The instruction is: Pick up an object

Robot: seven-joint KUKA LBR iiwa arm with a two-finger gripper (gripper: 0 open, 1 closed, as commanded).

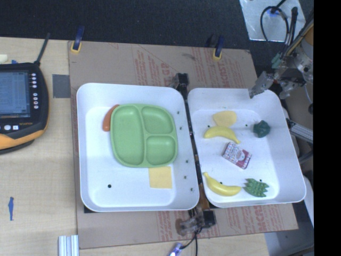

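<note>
The right bin (282, 159) holds several toys. A yellow wedge (225, 117) lies above a small banana (221, 134), with a dark green lump (261, 128) to their right. A pink-red packet (236, 155) sits mid-bin. Along the front edge are a second banana (221, 185) and a green leafy piece (256, 187). My gripper (272, 87) hovers over the bin's far right corner, above the dark green lump. It is open, with nothing between its fingers (258, 87).
The left bin (90, 159) carries a green divided plate (144, 135), an orange piece (107, 117) half under the plate's left rim, and a yellow square (160, 177). A teach pendant (16, 103) lies off the bench's left. Cables hang at top right.
</note>
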